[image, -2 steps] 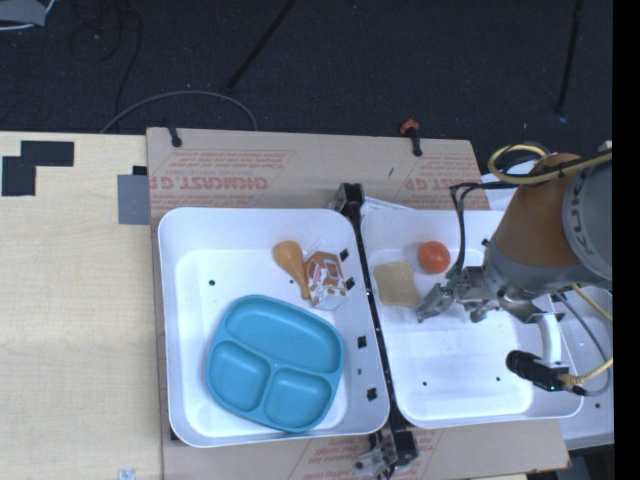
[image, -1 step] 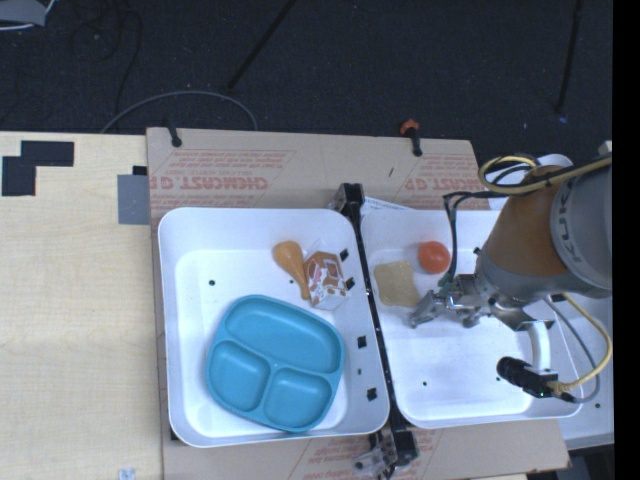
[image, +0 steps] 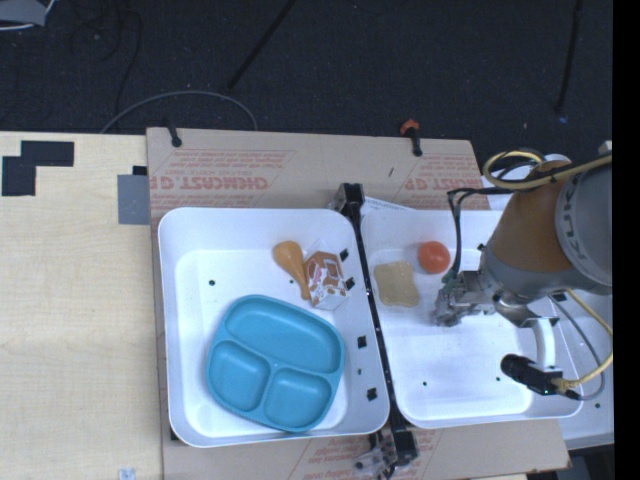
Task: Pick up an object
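White plastic, two shallow bins side by side on a cardboard sheet [image: 300, 173] printed with red lettering; pale wood bench [image: 70, 308] to the left of it.

Left bin [image: 185, 248]: a blue divided plate [image: 275, 363] with three compartments lies flat toward the near side. Just behind it, a wooden spoon [image: 292, 264] and a small clear packet [image: 326, 279] with brown and white contents, the two touching or nearly so. Packet sits close to the bin's right wall.

Right bin [image: 460, 398]: an orange-red ball [image: 433, 257] near the far side. Just left of it and slightly nearer, a tan sponge-like block [image: 397, 284], flat on the floor. Ball and block are close but apart.

Arm comes in from the right, orange band above the wrist, cables looping round it. Gripper [image: 450, 304] is down low inside the right bin, just right of the tan block and just near-side of the ball. Nothing visibly between the fingers. Whether the jaws are apart or together, cannot tell: the tips are a dark blur against the bin floor.

Black clamps [image: 350, 200] sit along the seam between the two bins, front and back.
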You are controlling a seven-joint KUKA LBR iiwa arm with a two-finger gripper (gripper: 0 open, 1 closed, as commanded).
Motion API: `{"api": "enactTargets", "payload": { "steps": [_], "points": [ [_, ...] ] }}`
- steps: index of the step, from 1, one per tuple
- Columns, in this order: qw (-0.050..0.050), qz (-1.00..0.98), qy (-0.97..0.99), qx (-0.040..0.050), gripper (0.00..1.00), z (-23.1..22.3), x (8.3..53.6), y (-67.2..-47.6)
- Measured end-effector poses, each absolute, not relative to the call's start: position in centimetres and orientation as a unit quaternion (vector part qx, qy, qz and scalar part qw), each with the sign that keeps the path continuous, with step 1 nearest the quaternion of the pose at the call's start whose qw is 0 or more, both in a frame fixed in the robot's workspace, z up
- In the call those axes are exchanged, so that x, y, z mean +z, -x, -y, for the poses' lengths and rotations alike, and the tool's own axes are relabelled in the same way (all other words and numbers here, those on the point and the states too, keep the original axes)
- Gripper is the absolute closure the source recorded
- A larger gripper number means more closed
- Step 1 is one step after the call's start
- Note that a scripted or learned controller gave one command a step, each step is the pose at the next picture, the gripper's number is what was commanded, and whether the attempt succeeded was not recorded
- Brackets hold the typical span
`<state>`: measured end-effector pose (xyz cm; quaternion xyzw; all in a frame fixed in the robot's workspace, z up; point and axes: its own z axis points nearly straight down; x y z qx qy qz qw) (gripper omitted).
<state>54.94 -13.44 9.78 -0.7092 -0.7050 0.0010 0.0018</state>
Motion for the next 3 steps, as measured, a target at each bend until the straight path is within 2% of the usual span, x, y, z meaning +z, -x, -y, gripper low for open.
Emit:
{"api": "enactTargets", "payload": {
  "steps": [2, 3],
  "points": [
    [-0.001, 0.707, 0.707, -0.0008, 1.0, 14.1, 21.2, -54.7],
    [0.002, 0.708, 0.706, 0.0004, 1.0, 8.6, 20.7, -55.4]
  ]
}}
